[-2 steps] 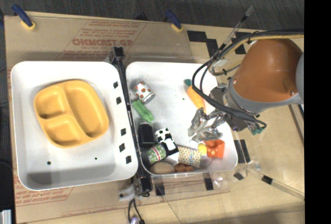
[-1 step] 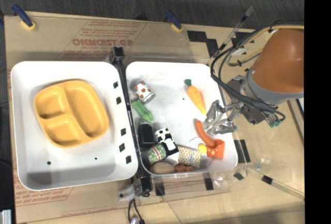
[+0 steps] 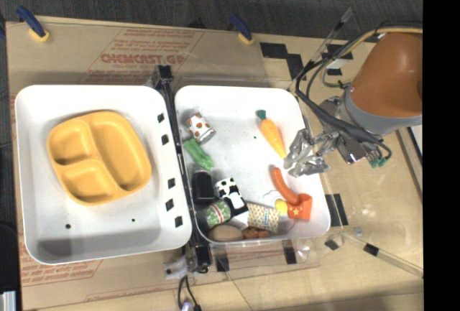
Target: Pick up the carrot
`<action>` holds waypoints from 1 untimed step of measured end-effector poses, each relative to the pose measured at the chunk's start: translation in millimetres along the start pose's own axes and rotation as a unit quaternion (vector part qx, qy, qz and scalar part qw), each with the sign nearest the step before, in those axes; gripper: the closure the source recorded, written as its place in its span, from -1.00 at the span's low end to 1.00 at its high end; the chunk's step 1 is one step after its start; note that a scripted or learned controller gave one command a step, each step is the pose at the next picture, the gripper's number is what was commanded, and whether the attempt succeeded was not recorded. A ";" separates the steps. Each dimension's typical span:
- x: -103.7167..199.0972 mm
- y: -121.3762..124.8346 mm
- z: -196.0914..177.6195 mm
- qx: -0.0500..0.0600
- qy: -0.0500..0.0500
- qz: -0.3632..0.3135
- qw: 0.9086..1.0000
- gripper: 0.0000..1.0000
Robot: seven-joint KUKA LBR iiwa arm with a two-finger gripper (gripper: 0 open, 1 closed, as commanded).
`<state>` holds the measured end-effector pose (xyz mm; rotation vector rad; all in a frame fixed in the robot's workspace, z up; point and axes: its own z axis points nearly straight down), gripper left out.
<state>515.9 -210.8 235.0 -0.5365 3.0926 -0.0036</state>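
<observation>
The carrot (image 3: 271, 133), orange with a small green top, lies in the upper right part of the right bin (image 3: 237, 98), pointing down and to the right. My gripper (image 3: 303, 157) hangs over the bin's right side, just right of and slightly below the carrot's tip. Nothing shows between its metal fingers. The grey arm with its orange band reaches in from the right.
Several toys crowd the right bin's lower part: a small can (image 3: 200, 128), a green piece (image 3: 198, 155), a black-and-white cow (image 3: 231, 195), an orange-red sausage shape (image 3: 285, 187). The left bin (image 3: 43, 230) holds a yellow divided tray (image 3: 98, 156). Cables trail from the wrist.
</observation>
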 end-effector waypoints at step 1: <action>-21.9 53.9 23.4 -0.001 0.000 0.052 0.999 1.00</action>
